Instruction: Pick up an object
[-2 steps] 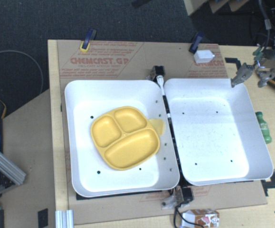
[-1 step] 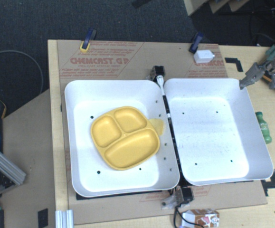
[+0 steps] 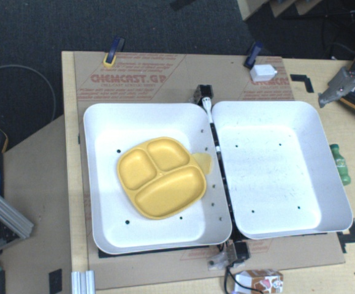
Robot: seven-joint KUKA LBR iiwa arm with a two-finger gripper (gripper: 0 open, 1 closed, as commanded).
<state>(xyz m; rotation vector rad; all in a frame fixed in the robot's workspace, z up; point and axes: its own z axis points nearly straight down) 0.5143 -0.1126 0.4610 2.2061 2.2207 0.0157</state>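
Observation:
A yellow divided plate point(image 3: 162, 177) with three compartments lies flat in the left bin point(image 3: 134, 122), a little right of the bin's middle. A small pale yellow piece point(image 3: 203, 162) sticks out at the plate's right edge, next to the bin's right wall. My gripper point(image 3: 336, 90) hangs at the far right, above the bench beyond the back right corner of the right bin point(image 3: 275, 170). It is well away from the plate and nothing shows in it.
A white block point(image 3: 263, 73) and a dark clamp point(image 3: 252, 56) sit behind the right bin. A yellow and blue clamp point(image 3: 111, 52) is at the back left. A green object point(image 3: 339, 163) lies along the right bin's outer edge.

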